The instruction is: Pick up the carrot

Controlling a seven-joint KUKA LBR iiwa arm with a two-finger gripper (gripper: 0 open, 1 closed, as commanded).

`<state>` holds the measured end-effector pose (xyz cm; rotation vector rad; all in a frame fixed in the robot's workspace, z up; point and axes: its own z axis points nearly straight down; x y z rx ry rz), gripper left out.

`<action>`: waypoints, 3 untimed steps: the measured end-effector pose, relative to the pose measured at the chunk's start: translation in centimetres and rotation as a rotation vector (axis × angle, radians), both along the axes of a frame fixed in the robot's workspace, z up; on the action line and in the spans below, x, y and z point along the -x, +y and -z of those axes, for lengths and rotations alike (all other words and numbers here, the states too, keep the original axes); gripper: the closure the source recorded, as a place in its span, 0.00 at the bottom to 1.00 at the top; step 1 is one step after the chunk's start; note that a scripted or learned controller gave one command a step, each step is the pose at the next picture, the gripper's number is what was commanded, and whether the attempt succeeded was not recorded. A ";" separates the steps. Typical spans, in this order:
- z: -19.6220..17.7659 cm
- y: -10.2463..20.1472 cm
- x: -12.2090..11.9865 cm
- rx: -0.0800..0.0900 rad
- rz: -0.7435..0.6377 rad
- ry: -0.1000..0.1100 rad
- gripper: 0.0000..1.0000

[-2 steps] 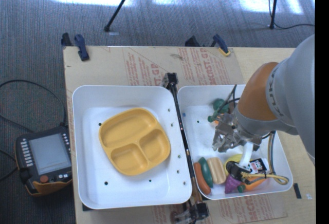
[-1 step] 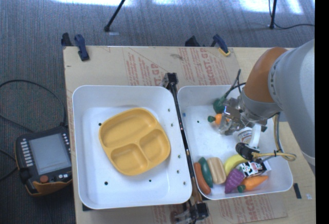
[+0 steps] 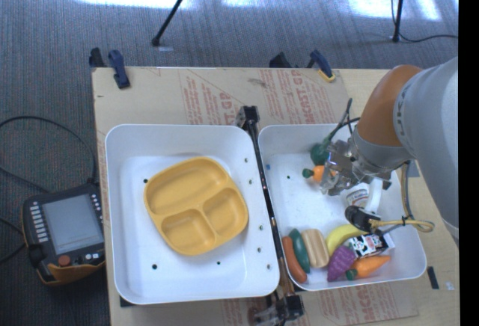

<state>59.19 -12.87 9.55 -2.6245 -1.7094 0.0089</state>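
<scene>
In the right bin (image 3: 278,139), a small orange piece with a green end, seemingly the carrot (image 3: 317,173), lies at the left tip of my gripper (image 3: 331,170). The gripper hangs low over the bin's middle and touches or overlaps the piece. A dark green lump (image 3: 320,152) sits just behind it. The gripper's body covers its own tips, so the grip itself is hidden. Another orange, carrot-shaped toy with a green end (image 3: 372,265) lies in the bin's front right corner.
Along the right bin's front lie a red-orange sausage (image 3: 293,260), a green pod (image 3: 301,250), a tan bun (image 3: 315,247), a banana (image 3: 344,235), purple grapes (image 3: 342,262) and a small carton (image 3: 368,244). The left bin (image 3: 120,167) holds a yellow divided plate (image 3: 196,205).
</scene>
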 end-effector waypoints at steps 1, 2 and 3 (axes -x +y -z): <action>-0.9 0.0 0.0 -0.002 -0.003 0.004 1.00; 0.9 2.9 -0.7 0.000 -0.190 -0.003 1.00; 0.9 2.9 -0.7 0.000 -0.190 -0.003 0.00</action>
